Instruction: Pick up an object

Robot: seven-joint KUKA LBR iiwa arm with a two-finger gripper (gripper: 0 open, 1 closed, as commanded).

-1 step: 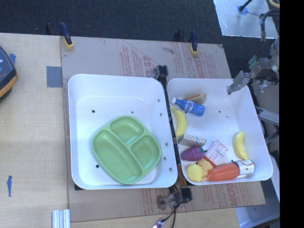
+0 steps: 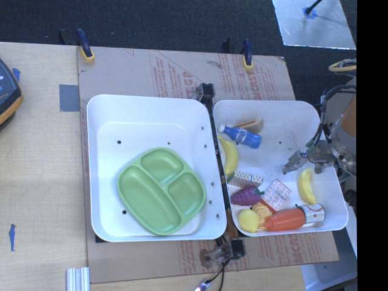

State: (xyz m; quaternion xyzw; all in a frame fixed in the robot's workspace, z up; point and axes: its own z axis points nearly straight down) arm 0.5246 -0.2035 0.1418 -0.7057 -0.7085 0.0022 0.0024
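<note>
Claw: the gripper [image 2: 310,160] hangs over the right side of the right bin [image 2: 276,111]. Its fingers look spread, one tip toward the left and one toward the near side, with nothing between them. It is released and touches no object that can be made out.
Surface: two white bins sit side by side on a brown cardboard sheet [image 2: 151,71], which is clamped to a pale wooden bench [image 2: 36,162]. Beyond the bench's far edge lies dark carpet.
Left bin: the left bin [image 2: 97,162] holds a green divided plate [image 2: 160,190], lying flat toward its near side.
Small banana: a small banana [image 2: 307,187] lies just near the claw, slightly to its near side, close to the bin's right wall.
Other contents: a blue bottle [image 2: 241,136] at the far left; a large banana [image 2: 229,155] along the left wall; purple grapes [image 2: 245,195], a lemon [image 2: 248,220] and an orange-red bottle [image 2: 288,218] along the near side, well apart from the claw.
</note>
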